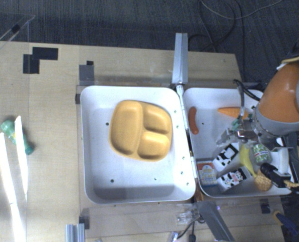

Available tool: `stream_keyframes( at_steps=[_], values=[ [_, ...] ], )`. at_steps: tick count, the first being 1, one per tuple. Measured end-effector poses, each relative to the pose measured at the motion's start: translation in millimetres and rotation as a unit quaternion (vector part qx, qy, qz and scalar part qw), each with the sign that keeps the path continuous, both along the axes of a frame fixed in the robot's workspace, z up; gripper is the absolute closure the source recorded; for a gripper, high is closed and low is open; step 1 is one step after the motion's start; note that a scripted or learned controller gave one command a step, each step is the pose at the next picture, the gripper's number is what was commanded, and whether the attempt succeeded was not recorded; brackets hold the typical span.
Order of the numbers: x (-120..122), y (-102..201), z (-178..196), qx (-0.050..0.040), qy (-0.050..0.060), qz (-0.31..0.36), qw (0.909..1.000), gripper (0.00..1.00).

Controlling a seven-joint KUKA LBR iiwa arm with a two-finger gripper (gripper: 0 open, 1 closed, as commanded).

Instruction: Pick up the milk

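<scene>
You see a tan bench (44, 135) on dark carpet (114, 9). The pincer (241, 130) hovers near the milk (227, 158); its grip is unreadable.

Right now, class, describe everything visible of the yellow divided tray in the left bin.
The yellow divided tray looks like smooth moulded plastic with rounded corners. Ridges split it into three hollows: one long one on its left side, two smaller on its right. It lies flat, slightly turned, on the floor of the left bin, toward the far side, clear of every wall. Nothing rests in it or touches it.
</scene>
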State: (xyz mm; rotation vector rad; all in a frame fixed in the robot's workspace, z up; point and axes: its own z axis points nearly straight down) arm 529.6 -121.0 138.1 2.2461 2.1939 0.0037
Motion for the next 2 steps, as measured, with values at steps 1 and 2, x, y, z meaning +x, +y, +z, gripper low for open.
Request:
stream_keyframes(
  at_steps=[1, 2],
  values=[
    [2.0, 0.1, 11.3, -0.0001, -0.003, 0.0, 1.0, 1.0],
    [1.9, 0.1, 11.4, -0.0001, -0.003, 0.0, 1.0, 0.0]
  ],
)
